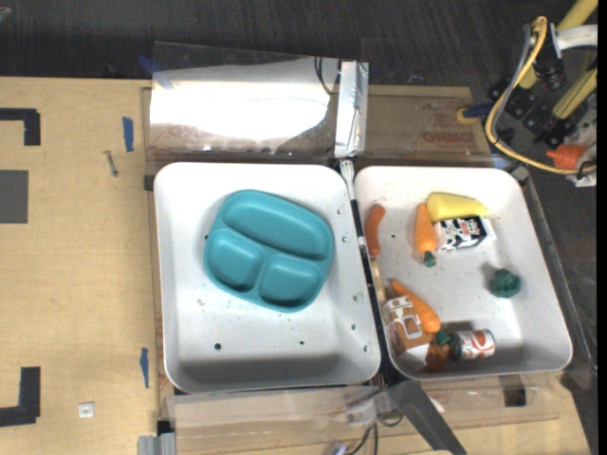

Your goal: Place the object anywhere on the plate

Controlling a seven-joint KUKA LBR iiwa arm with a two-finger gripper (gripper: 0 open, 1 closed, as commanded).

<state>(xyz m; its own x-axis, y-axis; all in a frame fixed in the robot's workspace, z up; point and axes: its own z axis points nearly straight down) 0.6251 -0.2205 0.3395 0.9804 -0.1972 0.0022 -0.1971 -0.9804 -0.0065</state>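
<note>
A teal divided plate [269, 248] lies in the left white bin [190, 339], toward its back, with nothing on it. The right white bin [541, 254] holds the loose objects. An orange sausage [376, 227] lies by the bin's left wall. A carrot [424, 231], a yellow wedge [454, 205] and a small black-and-white carton [463, 234] are bunched at the back. A green lump [505, 282] sits alone at the right. At the front are an orange carton [406, 318], a second carrot [420, 306] and a small can [470, 344].
Yellow and black cables and part of the arm's hardware [550, 74] hang beyond the right bin's back right corner. A shiny foil sheet [242, 107] lies behind the left bin. Brown bench board [66, 273] stretches to the left.
</note>
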